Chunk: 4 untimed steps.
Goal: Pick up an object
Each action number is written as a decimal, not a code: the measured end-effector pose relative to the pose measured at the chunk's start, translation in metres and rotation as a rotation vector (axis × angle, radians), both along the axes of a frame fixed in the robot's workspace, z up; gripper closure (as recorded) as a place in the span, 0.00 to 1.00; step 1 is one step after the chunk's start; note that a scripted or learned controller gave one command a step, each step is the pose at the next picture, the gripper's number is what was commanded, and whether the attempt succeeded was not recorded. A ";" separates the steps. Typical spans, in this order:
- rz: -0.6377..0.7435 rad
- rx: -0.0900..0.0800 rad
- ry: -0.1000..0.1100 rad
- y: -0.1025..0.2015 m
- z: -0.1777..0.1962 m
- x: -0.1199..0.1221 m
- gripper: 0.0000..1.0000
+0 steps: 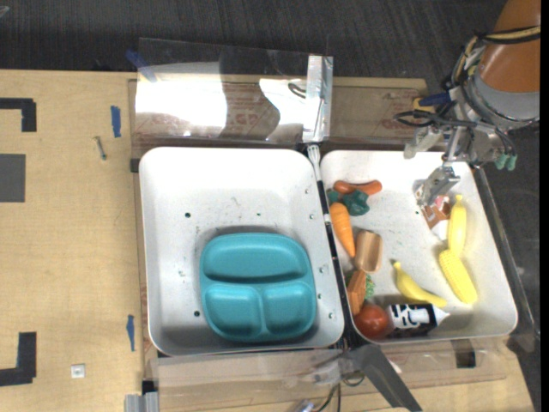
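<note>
Arm: we see the grey arm (506, 67) with its orange band come in from the top right, over the far corner of the right bin (502, 316).
Gripper: we see the gripper (436, 191) low in the right bin, near the back. We cannot tell how it is set or if it has anything in it.
Right under the gripper: a small orange and white thing (436, 215), too blurry for us to name.
Bananas: we count three. One banana (458, 223) stands beside the gripper, one (457, 275) lies below it, and a thin one (413, 287) lies near the middle.
Other toys: a carrot (342, 227) by the left wall, a little sausage (358, 186) at the back, a tan block (368, 251), a red tomato (371, 320) and a black and white bottle (415, 315) at the front.
Left bin (171, 178): we see a teal tray (256, 287) lying flat in it.
</note>
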<state>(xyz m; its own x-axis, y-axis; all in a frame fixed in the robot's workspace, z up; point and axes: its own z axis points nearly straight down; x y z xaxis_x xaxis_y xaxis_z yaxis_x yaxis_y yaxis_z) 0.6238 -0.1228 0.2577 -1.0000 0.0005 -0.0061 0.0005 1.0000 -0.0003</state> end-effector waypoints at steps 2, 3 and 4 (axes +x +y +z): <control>-0.066 0.002 0.001 -0.098 -0.170 -0.037 0.00; -0.033 0.000 -0.004 -0.069 -0.170 0.019 0.00; -0.036 -0.001 0.001 -0.069 -0.170 -0.055 0.00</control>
